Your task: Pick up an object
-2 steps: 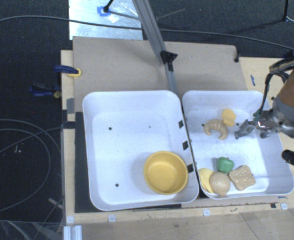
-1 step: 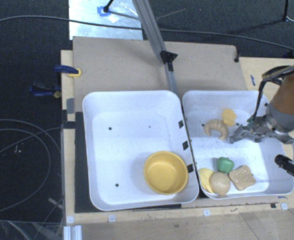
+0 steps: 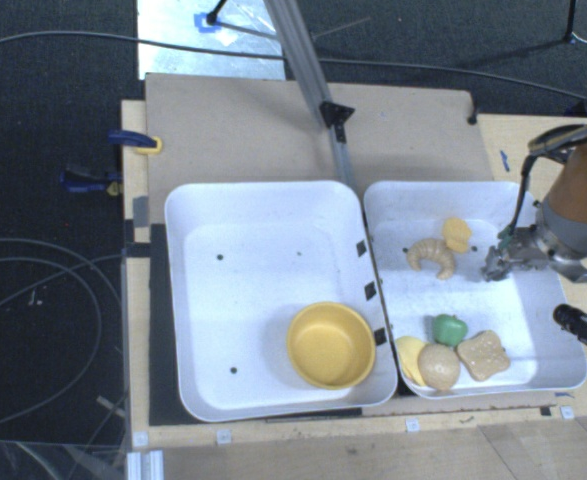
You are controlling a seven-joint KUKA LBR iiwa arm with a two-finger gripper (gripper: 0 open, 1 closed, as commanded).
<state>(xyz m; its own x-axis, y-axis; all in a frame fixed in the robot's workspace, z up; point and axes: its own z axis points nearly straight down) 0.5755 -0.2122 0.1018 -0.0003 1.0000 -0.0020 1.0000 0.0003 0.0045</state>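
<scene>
My gripper [image 3: 496, 265] is low over the right bin [image 3: 533, 298], at its right side. It stands just right of a tan croissant [image 3: 432, 256] and a small yellow piece [image 3: 457, 232], apart from both. Nearer the front of the same bin lie a green pepper [image 3: 450, 327], a slice of toast [image 3: 482, 354], a round beige bun [image 3: 438, 366] and a yellow item [image 3: 409, 353] against the bin's left wall. I see no object in the gripper.
The left bin [image 3: 233, 268] holds a yellow bowl [image 3: 331, 344] at its front right. A grey pole [image 3: 308, 68] slants down to the seam between the bins. Blue clamps [image 3: 123, 143] sit at the bench's left edge.
</scene>
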